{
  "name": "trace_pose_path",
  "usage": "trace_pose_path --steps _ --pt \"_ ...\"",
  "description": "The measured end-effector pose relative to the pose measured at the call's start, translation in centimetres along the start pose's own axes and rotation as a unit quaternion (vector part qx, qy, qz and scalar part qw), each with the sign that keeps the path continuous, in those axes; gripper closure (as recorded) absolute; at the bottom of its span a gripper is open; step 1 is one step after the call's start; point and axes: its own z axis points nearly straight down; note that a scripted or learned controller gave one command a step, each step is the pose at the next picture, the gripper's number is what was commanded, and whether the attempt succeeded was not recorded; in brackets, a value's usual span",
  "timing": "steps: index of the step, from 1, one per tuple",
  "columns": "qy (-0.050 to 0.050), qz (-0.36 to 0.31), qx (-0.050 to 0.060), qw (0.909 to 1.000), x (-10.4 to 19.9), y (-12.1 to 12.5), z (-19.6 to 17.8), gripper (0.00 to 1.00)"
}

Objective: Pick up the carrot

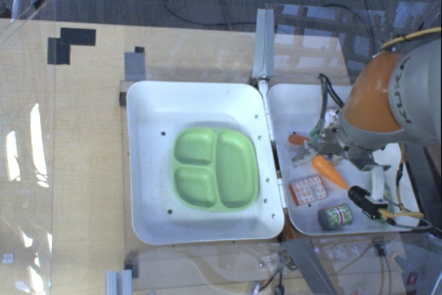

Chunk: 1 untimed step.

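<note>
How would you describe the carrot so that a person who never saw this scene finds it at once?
Look in the right bin, just below the gripper. The carrot lies there at a slant, above a small patterned card and a green can. It is the long, tapered orange thing.

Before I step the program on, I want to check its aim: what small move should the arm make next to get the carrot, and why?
Probably a short drop straight onto the carrot. The gripper sits in the right bin at the carrot's upper-left end, and nothing shows the carrot held. I cannot tell how the jaws stand. The patterned card and green can lie close below, so keep the move small.
</note>
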Motion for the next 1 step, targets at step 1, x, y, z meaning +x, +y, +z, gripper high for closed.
trace_pose_path --steps 1 --pt "0.0 0.0 -0.004 1.0 0.02 0.27 -1.26 1.0"
